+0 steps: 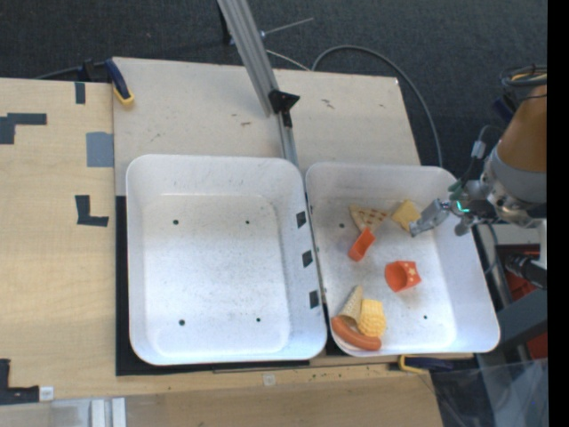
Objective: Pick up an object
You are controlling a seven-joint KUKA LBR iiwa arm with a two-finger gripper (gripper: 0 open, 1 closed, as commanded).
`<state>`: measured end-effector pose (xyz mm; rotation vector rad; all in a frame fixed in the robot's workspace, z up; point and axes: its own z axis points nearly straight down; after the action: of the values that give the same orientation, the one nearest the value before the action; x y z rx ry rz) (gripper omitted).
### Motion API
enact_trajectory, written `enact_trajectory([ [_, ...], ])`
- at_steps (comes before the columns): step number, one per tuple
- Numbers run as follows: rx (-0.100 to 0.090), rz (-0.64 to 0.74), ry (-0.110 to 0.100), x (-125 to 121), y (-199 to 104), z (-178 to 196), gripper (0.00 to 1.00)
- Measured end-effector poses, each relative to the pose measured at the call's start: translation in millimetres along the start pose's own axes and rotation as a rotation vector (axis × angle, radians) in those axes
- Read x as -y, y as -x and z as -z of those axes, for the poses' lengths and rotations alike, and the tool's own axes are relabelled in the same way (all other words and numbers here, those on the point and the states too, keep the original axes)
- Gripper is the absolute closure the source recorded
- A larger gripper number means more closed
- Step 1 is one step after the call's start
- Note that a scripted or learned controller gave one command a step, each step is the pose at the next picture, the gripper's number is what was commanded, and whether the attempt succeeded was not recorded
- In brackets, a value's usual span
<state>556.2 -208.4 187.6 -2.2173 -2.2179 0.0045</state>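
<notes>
While the arm reaches in over the right bin (pixel 462 327) at its far right edge, the jaws (pixel 437 218) hang just beside a yellow cheese block (pixel 406 213); whether they are spread I cannot tell. Nearby lie a waffle wedge (pixel 367 215), carrot (pixel 360 245), and orange cup (pixel 402 276).

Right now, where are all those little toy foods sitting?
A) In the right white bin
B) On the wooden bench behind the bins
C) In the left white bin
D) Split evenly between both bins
A: the orange carrot piece, the red cup-like piece, the yellow block, the waffle piece, the corn and the sausage all lie in the right bin, near the pincer.
</notes>
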Motion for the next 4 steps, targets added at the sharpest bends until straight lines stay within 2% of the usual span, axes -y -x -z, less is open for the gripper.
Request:
enact_trajectory([
  [1, 0.001, 0.002, 0.005, -1.2, -0.1, 2.8, 0.00],
  [3, 0.001, 0.001, 0.000, -1.4, -9.5, -98.3, 0.00],
  [4, 0.001, 0.002, 0.003, -2.4, -10.1, -85.7, 1.00],
])
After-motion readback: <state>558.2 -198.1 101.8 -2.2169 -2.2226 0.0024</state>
